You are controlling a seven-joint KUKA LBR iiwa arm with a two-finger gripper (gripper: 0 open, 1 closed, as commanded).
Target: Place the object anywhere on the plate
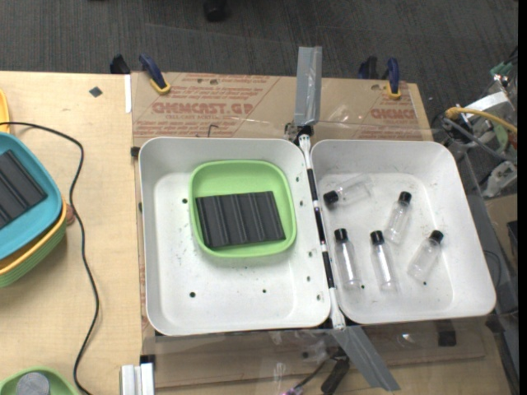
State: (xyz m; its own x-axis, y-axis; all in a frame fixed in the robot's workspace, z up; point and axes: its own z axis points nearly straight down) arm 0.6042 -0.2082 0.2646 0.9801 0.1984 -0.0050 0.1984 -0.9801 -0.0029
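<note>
Five clear plastic vials with black caps (377, 239) lie scattered in the right white bin (461, 299), centre-right of frame; the square green plate with a dark ribbed insert (280, 179) sits in the left white bin (169, 295)

Green plate (242, 178), dark ribbed insert, left bin; five clear, seemingly empty black-capped vials (384, 259) lying right bin.
</note>
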